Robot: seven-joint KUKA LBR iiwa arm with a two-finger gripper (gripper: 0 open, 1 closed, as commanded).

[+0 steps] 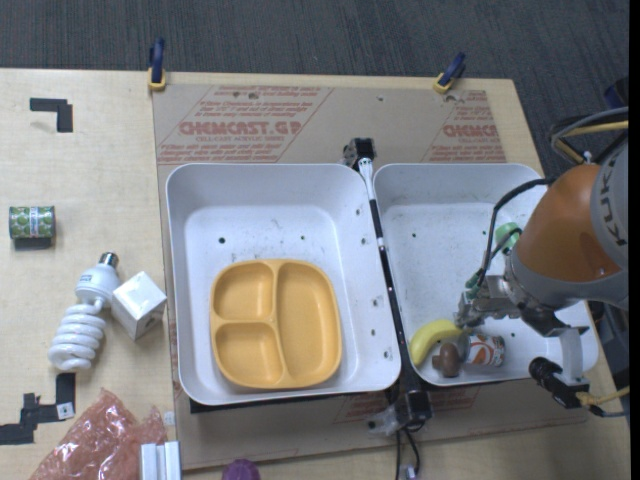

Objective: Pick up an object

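Nearest the camera, at the bottom edge, lay a crumpled pink mesh bag (98,438) with a white block (160,460) beside it and a small purple thing (240,470) peeking in just to its right. Above those, on the left part of the desk (80,168), a spiral light bulb (80,325) rested against a small white cube (139,304), and a green-labelled can (31,224) lay on its side farther up.

Two white bins sat side by side on a brown printed board (250,118). In the left bin (185,198) a yellow divided plate (276,322) lay flat toward the near wall. In the right bin (430,193) three things were bunched at the near right corner: a yellow banana (432,338), a brown rounded object (449,359) touching its lower end, and an orange-and-white can (486,351) lying on its side just to the right of that.

From the right the arm (575,233), grey with its orange band, reached over the right bin. Its claw (474,306) hung low over that cluster, just above the banana's upper end and the can. Whether the claw was apart or together could not be made out from this slant, and nothing could be seen held in it.
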